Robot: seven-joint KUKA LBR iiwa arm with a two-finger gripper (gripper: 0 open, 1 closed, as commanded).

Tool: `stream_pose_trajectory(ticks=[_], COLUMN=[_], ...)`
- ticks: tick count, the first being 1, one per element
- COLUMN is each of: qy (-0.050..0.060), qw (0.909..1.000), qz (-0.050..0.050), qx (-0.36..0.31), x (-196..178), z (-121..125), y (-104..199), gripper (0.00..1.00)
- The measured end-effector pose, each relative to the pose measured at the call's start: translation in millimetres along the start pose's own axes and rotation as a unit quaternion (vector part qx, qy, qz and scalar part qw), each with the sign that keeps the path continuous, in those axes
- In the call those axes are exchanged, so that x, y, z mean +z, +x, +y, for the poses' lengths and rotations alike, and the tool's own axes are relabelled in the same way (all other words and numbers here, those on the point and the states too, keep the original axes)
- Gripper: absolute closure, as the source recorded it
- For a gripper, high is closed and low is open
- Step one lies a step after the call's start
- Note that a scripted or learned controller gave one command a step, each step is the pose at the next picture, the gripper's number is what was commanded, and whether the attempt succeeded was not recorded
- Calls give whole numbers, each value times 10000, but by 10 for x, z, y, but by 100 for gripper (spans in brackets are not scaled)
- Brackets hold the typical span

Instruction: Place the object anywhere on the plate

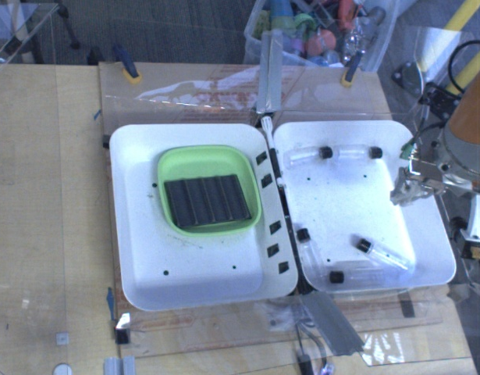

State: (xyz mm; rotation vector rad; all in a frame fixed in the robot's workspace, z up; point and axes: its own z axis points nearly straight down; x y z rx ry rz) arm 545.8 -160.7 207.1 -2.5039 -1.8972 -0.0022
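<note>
Where the two shallow white bins sit side by side on the pale wooden worktop (44,209), the holdings divide thus: left bin (138,272), one square green plate with rounded corners (173,166), carrying a dark ribbed rectangular slab (207,201) that covers most of its floor, so free landing room is the green margin and the slab's top; right bin (427,268), several clear plastic tubes with black caps, namely one (380,251) lying loose and diagonal near the front, apart from the walls and judged the easiest pick; one along the front wall (357,274); a pair against the back wall (337,154), awkward for fingers because the wall crowds them; gripper (407,187), metal, at the right bin's right edge, carried by the grey arm (466,158), nothing seen between its fingers, their spread not discernible; task thing, taken to be a tube, lies in the right bin, well apart from the plate; background, clear crate of coloured toys (321,10), beyond the bins.
</note>
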Motion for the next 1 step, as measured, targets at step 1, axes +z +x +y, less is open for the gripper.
stream_pose_trajectory(ticks=[1], qy=[0], qw=[10000], qz=[0], qx=[1], x=[0], z=[0], y=[-1], gripper=[0])
